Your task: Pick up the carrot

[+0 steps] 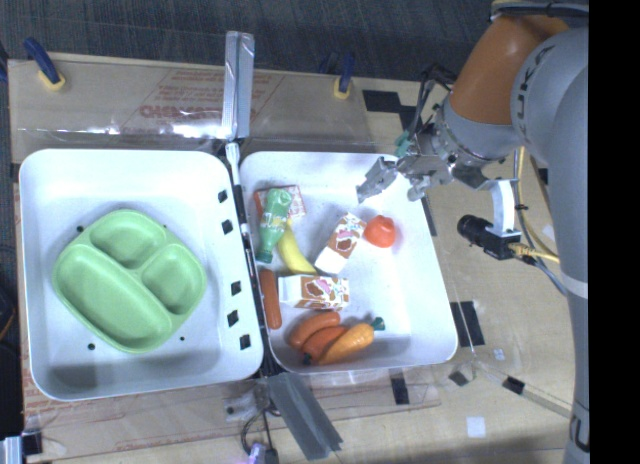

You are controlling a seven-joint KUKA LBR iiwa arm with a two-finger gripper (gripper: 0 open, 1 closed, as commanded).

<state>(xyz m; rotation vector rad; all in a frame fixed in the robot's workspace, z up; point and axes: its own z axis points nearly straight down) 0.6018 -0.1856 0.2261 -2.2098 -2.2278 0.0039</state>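
Note:
The carrot (349,343), orange with a small green top, lies near the front edge of the right bin (425,282), next to a reddish sausage-shaped piece (314,329). My gripper (394,185) hovers over the far right corner of that bin, well behind the carrot. Its two fingers are spread open with nothing between them.
Also in the right bin are a small orange-red round fruit (379,232), two small cartons (344,240) (318,292), a banana (291,251), a green bottle (270,233), a juice box (284,200) and a thin sausage (270,298). The left bin (40,182) holds a green divided plate (130,277).

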